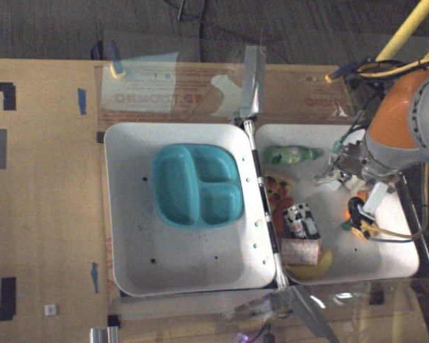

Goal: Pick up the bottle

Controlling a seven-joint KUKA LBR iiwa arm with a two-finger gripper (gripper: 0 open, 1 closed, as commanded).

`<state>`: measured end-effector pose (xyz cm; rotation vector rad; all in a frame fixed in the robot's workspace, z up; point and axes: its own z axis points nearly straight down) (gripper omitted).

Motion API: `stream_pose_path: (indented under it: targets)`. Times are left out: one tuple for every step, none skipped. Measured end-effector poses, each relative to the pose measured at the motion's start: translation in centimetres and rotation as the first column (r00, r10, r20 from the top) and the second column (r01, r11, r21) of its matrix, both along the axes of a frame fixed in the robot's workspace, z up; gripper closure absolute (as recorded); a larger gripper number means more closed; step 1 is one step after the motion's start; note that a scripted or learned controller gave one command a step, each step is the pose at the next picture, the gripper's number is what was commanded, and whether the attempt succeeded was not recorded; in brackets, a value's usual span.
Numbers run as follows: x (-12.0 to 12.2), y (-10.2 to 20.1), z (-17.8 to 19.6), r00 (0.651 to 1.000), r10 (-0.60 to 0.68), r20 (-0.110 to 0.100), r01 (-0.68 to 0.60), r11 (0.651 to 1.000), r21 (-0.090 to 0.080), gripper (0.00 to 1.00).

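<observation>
Nearest the camera, we see a yellow banana (316,264) under a small pink-and-white packet (300,251) at the right bin's (400,259) lower edge, with a black-and-white patterned object (300,220) just above them. Further up, our gripper (341,175) hangs over that bin; whether it is open or shut we cannot tell. The green bottle (292,154) lies on its side just left of and beyond the gripper, apart from it. The teal divided plate (197,185) sits in the left bin (129,213), well left.
</observation>
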<state>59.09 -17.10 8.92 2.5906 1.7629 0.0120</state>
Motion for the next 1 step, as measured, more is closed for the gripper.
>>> stream_pose_path:
  targets:
    - [5.54,3.43,0.75,1.0,-0.005,-0.025,0.005,1.0,0.001,0.0]
